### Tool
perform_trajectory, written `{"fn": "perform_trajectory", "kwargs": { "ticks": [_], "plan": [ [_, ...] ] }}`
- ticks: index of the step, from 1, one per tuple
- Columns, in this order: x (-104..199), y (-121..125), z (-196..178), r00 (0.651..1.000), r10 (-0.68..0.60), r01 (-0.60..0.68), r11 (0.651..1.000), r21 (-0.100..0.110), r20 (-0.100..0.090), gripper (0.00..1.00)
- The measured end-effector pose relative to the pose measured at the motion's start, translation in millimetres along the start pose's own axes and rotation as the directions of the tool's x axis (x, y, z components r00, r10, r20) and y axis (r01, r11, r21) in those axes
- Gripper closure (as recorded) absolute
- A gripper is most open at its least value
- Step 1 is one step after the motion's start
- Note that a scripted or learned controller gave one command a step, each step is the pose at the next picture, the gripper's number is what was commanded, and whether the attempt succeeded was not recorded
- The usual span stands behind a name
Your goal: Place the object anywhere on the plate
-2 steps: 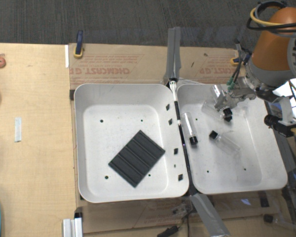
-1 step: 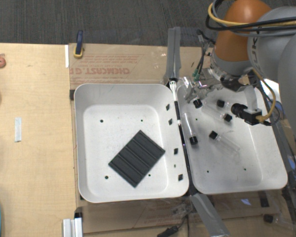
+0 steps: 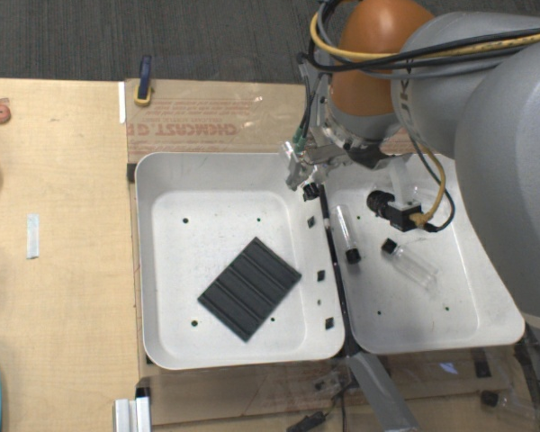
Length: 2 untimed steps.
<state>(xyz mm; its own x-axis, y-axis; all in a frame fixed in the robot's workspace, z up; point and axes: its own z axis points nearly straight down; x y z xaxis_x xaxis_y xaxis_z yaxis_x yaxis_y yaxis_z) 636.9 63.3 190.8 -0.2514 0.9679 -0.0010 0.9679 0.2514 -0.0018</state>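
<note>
Since the gripper (image 3: pixel 300 175) hangs over the far end of the wall where the two white bins meet, everything you need lies nearer to the camera than it does. You cannot tell from this angle whether it is open or closed, and nothing can be seen held in it.

The dark ribbed plate (image 3: pixel 250 288) lies flat in the left bin (image 3: pixel 153 268), down and to the left of the gripper, with its long axis running diagonally from near left to far right.

The loose things lie in the right bin (image 3: pixel 486 309): a slim pen-like stick (image 3: pixel 341 227) just beside the shared wall and running almost along it, and a clear tube (image 3: pixel 412 266) further right, lying slantwise. Which of them is meant as the object you cannot say for sure.

The stick is the closer one, just down from the gripper. Either way, I judge the pick comes first on the right, and the carry then crosses the wall leftward to the plate.
</note>
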Motion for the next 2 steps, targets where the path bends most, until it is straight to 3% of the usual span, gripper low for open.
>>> {"fn": "perform_trajectory", "kwargs": {
  "ticks": [1, 2],
  "plan": [
    [68, 41, -41, 0.978, -0.207, 0.207, 0.978, -0.001, 0.001, 1.0],
    [106, 51, -107, 0.876, -0.483, 0.483, 0.876, -0.003, 0.003, 1.0]
  ]
}}
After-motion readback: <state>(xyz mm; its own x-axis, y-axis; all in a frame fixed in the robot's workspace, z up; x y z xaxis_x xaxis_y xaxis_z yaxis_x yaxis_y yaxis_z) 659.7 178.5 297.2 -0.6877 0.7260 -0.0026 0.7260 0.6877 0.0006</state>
